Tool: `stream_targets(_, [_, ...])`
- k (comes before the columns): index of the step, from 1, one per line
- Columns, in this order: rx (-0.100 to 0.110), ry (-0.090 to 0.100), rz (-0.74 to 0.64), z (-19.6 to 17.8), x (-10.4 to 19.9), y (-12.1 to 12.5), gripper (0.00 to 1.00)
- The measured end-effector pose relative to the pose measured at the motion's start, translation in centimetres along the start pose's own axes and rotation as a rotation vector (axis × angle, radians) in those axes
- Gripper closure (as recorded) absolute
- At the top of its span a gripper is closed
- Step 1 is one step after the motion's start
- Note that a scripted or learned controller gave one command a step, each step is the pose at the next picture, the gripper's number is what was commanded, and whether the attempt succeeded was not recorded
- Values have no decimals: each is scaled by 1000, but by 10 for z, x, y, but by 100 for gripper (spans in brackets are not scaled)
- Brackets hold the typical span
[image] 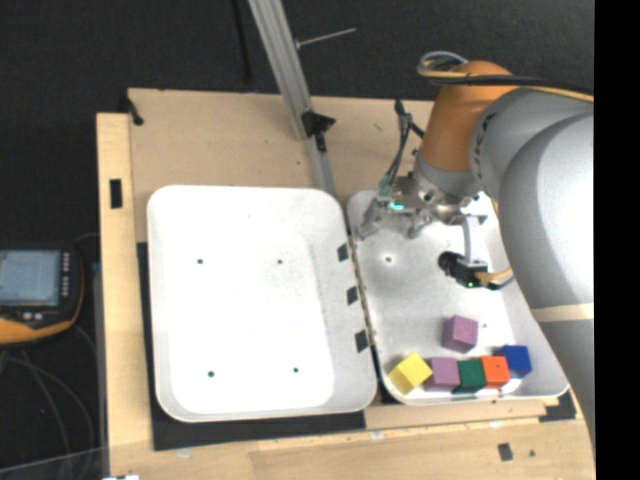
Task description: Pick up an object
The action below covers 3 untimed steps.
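Wooden table (230, 128) on a dark floor, bearing two white bins: left bin (170, 298) and right bin (400, 278). The gripper (398, 213) sits low at the far end of the right bin; whether anything lies beneath it, and how its grasping end stands, cannot be told. Candidate objects cluster at the near end, well apart from the gripper: purple cube (461, 332) nearest, then a row along the near wall of yellow cube (410, 373), pale purple cube (444, 372), green cube (471, 373), orange cube (495, 370) and blue cube (516, 359). The arm's grey body cuts off the bin's right side.
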State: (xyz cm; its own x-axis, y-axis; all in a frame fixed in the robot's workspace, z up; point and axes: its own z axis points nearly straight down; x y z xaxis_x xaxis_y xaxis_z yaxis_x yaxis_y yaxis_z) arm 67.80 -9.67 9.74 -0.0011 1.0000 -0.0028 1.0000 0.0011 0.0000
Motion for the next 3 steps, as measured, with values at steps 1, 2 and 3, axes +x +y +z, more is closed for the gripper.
stream_targets(1, [0,0,0,0,0,0,0])
stream_targets(2, [0,0,0,0,0,0,0])
stream_targets(3, [0,0,0,0,0,0,0])
